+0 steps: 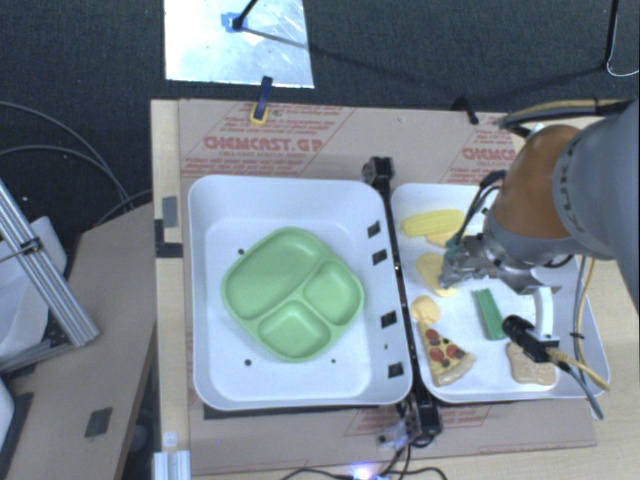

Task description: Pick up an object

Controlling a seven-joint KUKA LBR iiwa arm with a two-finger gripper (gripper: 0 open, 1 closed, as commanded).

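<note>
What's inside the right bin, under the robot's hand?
The right bin holds a yellow corn piece, pale round piece, green block, pizza slice and cookie. The hand and arm cover the rest.

Brown bench (300,133), two white bins (290,193) side by side, perhaps cardboard-topped.

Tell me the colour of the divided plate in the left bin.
Light green; the divided plate shows clearly in the camera view.

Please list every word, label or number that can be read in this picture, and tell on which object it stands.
"CHEMCAST GP": red print on the brown board behind the left bin.
The same red print on the board behind the right bin, partly hidden by the arm: too cut off to read whole.
</note>
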